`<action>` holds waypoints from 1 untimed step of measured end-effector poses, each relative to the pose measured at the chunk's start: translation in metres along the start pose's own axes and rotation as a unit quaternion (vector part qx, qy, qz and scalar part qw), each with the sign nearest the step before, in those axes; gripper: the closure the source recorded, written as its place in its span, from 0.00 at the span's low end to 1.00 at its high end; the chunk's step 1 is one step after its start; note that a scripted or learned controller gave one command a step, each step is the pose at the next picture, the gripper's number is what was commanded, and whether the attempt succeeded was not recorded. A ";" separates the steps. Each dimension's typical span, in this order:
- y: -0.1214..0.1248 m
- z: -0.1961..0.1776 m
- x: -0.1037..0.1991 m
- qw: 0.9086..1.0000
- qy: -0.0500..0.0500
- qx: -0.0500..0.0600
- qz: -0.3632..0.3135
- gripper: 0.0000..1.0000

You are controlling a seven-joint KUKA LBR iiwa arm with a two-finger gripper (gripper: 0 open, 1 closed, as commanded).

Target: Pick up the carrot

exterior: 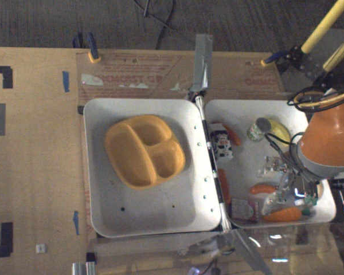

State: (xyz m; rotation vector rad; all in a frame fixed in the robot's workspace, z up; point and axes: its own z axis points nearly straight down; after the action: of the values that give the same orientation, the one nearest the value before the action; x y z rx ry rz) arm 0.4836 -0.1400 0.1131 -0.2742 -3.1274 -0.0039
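The carrot (284, 214) is an orange tapered piece with a greenish end. It lies along the front wall of the right bin (327, 213), near that bin's front right corner. My gripper (286, 192) hangs low over the bin just behind the carrot, below the orange wrist band (327, 136). Its metal parts overlap the carrot's upper edge, and whether it touches the carrot is unclear. Nothing is visibly lifted off the bin floor.
The right bin also holds a small orange piece (262, 189), an orange stick (222, 185) by the left wall, a red packet (243, 209), a white carton (221, 143), a clear bottle (257, 128) and a yellow fruit (280, 133). A yellow divided plate (144, 150) lies in the left bin (160, 211).
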 end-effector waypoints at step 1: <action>-0.028 -0.052 -0.001 0.997 -0.002 0.000 -0.077 0.00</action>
State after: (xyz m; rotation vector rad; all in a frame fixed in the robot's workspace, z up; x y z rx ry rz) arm 0.4800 -0.1674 0.1652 -0.0324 -3.1433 -0.0028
